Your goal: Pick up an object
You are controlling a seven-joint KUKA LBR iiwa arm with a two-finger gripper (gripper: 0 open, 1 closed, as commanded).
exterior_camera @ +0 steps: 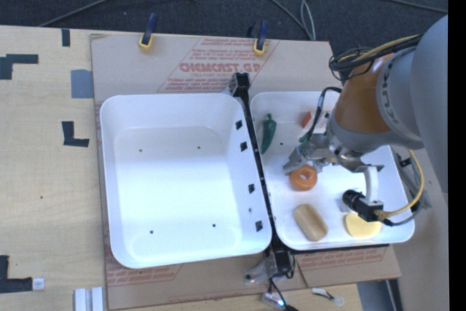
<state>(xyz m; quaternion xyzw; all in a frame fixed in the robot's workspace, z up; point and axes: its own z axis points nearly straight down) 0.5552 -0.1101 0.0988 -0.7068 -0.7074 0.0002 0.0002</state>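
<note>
Pincer (304,159) of mine hangs low in the right bin (397,229), its tip just above and touching the edge of the orange ring (303,178), as far as the slant lets me judge. Whether it is wide or narrow I cannot tell, since my wrist and its cables cover it. Nothing is visibly held, so I count the pick as not yet done. The ring lies flat on the bin floor near the middle. Close by are a tan bread roll (310,221), a yellow piece (362,226) at the near corner, a green pepper (269,131) by the divider, and a small red thing (307,118) behind. What is left: close on the ring, then lift it clear. The left bin (116,229) has nothing for me.
</note>
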